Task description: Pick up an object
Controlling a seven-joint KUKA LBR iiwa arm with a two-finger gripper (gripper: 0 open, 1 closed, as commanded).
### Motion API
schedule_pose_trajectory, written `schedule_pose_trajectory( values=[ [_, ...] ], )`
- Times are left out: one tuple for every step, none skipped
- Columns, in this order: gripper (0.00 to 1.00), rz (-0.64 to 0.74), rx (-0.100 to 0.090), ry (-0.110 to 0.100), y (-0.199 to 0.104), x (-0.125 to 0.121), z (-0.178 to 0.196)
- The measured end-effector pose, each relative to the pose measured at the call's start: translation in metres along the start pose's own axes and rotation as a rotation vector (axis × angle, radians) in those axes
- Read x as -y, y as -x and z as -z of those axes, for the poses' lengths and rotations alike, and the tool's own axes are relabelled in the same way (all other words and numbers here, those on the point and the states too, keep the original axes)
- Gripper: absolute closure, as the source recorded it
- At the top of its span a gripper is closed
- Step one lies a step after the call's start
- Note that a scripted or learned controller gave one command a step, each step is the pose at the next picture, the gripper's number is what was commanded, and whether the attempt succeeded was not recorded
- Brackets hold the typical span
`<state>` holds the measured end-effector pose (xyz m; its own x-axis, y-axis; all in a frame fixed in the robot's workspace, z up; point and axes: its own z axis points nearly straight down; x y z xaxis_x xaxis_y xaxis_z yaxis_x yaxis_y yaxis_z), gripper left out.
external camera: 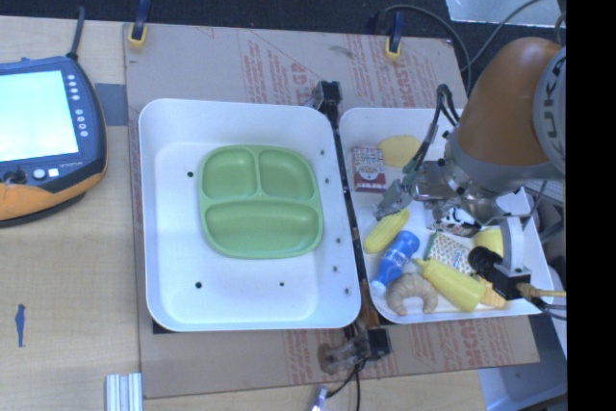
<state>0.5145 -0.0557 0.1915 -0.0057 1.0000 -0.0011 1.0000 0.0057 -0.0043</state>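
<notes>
Jaws: whether parted or closed cannot be told as your gripper (409,191) hangs over the right bin (358,207), by its left wall. Beneath lies yellow corn (386,231), touching a blue bottle (396,257) toward the near edge. Descend centred on one item, clear of neighbours.

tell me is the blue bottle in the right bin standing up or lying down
Lying down. The blue bottle rests on its side in the right bin, white cap toward the near edge, between the corn and croissant.
</notes>
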Motion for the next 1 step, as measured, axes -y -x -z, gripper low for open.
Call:
schedule_pose_trajectory(
  values=[
    [0.0, -0.003, -0.001, 0.002, 0.0272, -0.0564, 0.0005]
  ],
)
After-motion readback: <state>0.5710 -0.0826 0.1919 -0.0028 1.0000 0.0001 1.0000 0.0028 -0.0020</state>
